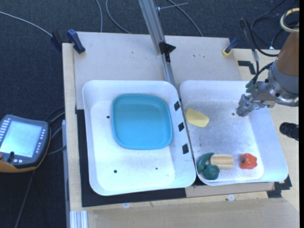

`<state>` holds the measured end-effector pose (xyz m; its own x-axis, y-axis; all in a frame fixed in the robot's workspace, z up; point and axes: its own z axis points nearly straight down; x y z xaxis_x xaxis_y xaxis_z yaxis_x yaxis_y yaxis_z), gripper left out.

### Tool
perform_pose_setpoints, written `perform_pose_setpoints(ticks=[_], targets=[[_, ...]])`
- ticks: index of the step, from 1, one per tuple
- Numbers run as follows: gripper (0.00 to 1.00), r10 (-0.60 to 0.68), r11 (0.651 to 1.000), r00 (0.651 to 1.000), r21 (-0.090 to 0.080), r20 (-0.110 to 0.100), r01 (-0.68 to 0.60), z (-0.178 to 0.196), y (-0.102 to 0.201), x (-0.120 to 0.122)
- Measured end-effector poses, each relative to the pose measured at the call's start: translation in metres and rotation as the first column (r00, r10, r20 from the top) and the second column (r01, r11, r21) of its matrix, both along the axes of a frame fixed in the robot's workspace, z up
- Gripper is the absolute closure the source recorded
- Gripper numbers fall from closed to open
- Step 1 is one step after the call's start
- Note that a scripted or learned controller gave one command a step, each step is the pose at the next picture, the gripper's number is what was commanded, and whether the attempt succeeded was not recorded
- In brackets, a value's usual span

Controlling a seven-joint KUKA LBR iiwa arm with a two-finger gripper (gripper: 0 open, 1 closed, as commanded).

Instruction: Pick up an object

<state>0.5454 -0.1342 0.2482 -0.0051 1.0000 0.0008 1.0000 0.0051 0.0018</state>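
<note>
In the right bin [266, 127] a yellow lemon-shaped piece [196, 118] lies near the left wall. Along the bin's front edge sit a dark green vegetable [208, 166], a tan cylinder [222, 161] beside it, and a red tomato-like piece [247, 161]. My gripper [243, 108] hangs over the upper right part of this bin, well right of the yellow piece and above the red one. Nothing shows between its fingers.
The left bin [95, 127] holds a blue square plate [141, 121]. A metal pole [152, 13] slants across the back of the bench. Blue and yellow clamps [75, 39] grip the board's far corners. A teach pendant [21, 141] lies on the floor at left.
</note>
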Motion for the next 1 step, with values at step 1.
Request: perform_pose_setpoints(ticks=[1], targets=[[1.00, 0.000, 1.000, 1.000, 0.001, -0.002, 0.000, -0.0080, 0.0556, 0.0170]])
